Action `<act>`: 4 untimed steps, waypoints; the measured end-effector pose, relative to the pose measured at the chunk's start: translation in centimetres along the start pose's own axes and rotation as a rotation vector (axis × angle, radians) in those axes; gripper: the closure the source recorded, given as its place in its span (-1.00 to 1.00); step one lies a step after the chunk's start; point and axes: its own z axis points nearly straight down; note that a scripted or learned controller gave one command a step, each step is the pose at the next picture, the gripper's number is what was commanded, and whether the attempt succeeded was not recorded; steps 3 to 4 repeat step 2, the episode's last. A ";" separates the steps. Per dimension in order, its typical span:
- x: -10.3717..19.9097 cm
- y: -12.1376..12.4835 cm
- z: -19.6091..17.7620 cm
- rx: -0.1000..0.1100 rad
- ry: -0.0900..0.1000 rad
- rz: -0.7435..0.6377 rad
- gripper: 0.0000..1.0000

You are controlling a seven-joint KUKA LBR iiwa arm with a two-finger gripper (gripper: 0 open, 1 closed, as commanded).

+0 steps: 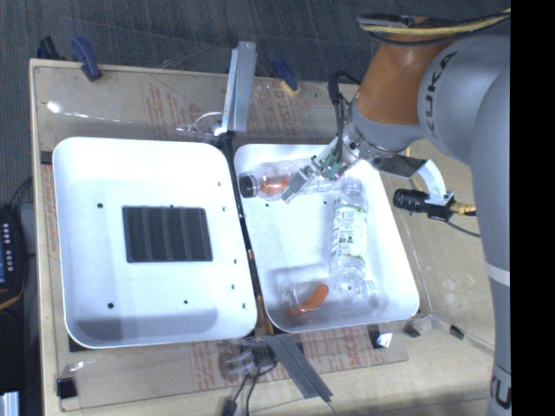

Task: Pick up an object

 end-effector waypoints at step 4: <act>-3.9 -6.9 6.8 0.004 0.004 0.230 -1.00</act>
